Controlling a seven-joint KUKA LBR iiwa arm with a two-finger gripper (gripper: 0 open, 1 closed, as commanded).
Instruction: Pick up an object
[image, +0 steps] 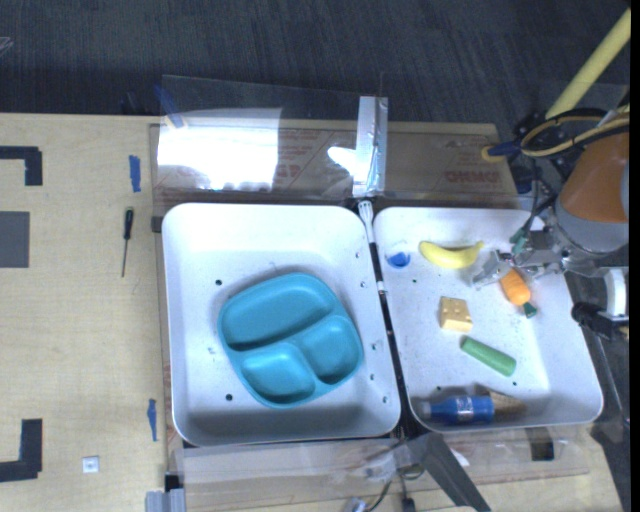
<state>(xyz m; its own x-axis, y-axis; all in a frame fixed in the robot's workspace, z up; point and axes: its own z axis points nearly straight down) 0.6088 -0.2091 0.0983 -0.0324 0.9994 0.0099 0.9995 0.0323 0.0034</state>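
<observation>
The right bin holds several small objects. A yellow banana lies at the back, with a small blue piece to its left. A yellow block sits mid-bin and a green cylinder lies in front of it. An orange carrot-like piece rests near the right side. My gripper reaches in from the right, low over the bin, between the banana's right end and the orange piece. It is close to both. Whether it touches either is unclear.
The left bin holds a blue divided plate. A blue bottle-like item lies along the right bin's front wall. A clear panel stands behind the bins. Cables and a yellow hose hang at the upper right.
</observation>
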